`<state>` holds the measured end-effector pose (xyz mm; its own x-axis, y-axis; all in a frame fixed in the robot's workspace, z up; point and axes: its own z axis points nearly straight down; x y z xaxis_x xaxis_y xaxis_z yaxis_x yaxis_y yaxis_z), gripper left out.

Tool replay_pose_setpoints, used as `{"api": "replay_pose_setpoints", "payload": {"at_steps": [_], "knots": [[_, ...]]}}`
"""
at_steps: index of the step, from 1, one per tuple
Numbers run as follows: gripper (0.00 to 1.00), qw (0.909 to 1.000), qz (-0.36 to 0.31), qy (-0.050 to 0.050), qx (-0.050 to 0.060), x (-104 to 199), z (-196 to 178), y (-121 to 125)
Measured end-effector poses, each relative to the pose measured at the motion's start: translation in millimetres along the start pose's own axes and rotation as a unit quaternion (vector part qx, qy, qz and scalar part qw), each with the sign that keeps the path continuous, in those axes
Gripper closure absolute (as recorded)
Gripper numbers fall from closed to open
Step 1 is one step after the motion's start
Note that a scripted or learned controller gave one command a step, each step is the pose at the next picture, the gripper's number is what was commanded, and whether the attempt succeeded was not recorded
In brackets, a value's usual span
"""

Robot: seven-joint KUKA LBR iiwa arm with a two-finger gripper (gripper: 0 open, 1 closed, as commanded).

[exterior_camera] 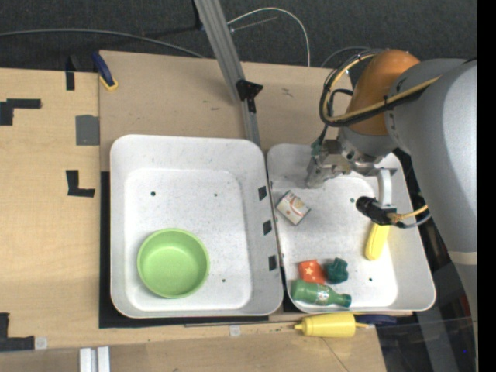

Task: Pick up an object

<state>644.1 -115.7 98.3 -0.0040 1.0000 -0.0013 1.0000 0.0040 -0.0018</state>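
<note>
Your tool (pixel 319 169) hangs low over the upper part of the right bin (pixel 411 285), just right of frame centre; whether it is open or closed, you cannot tell from this slanted view. No object is visibly in its grip. The nearest candidate, a small white carton (pixel 293 207), lies tilted just below and left of the tool, apart from it, which suggests it as the likely target. A yellow banana (pixel 376 241) lies at right, beside a black fitting, while an orange toy (pixel 310 270), a dark green toy (pixel 337 269) and a green bottle (pixel 319 293) cluster against the bin's lower wall, probably harder to reach. The left bin (pixel 186 153) carries a green bowl (pixel 173 263) at its lower left. Both bins sit on a pale wooden tabletop (pixel 46 231) marked with black tape; a yellow bottle (pixel 329 325) lies on the tabletop's lower edge, and dark carpet fills the top of the frame.
</note>
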Motion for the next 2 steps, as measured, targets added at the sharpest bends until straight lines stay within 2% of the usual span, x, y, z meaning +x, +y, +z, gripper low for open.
{"api": "replay_pose_setpoints", "payload": {"at_steps": [1, 2], "knots": [[1.00, 1.0000, 0.001, 0.001, -0.002, 6.9, -44.5, 2.9], [1.00, 1.0000, 0.000, 0.000, -0.004, 14.3, -105.5, 1.8]]}}
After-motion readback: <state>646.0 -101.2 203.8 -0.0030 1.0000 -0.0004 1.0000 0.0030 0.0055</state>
